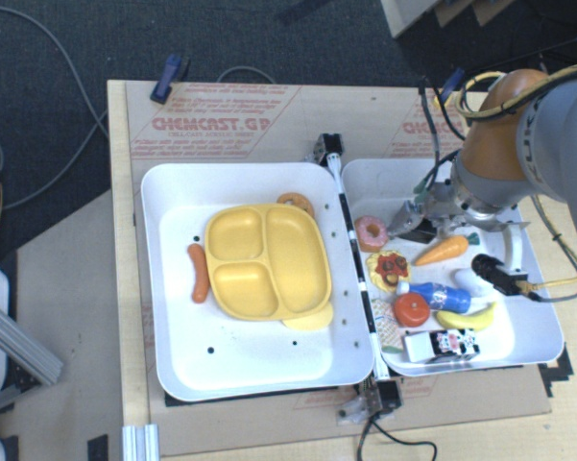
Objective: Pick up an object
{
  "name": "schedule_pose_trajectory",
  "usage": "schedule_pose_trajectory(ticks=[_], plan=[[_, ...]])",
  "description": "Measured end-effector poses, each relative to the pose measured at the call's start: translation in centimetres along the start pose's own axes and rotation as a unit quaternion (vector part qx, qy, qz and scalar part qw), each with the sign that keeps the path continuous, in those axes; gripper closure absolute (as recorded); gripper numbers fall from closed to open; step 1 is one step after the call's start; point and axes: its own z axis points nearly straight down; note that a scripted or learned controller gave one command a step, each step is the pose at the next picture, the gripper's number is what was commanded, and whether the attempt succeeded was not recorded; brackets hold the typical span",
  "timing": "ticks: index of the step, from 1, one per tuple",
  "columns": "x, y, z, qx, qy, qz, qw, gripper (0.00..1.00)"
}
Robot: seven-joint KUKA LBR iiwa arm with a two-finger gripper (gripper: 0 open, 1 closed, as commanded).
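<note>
My gripper hangs low over the back left part of the right bin, just right of a pink donut and just left of an orange carrot. Nothing can be made out in it. In front of it lie a red and yellow toy, a blue bottle, a red tomato, a yellow banana and a white box. The grey arm with its orange band comes in from the right.
The left bin holds a yellow divided plate in its middle. An orange sausage lies left of the plate and a brown ring sits at its far edge. A black clamp stands between the bins at the back.
</note>
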Motion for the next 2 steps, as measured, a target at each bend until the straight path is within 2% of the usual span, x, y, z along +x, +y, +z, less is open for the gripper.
schedule_pose_trajectory(ticks=[1,2], plan=[[-6.1,3.4,0.0,0.0,-0.001,0.0,1.0,0.0],[-6.0,3.5,-1.0,-0.002,-0.001,-0.001,1.0,1.0]])
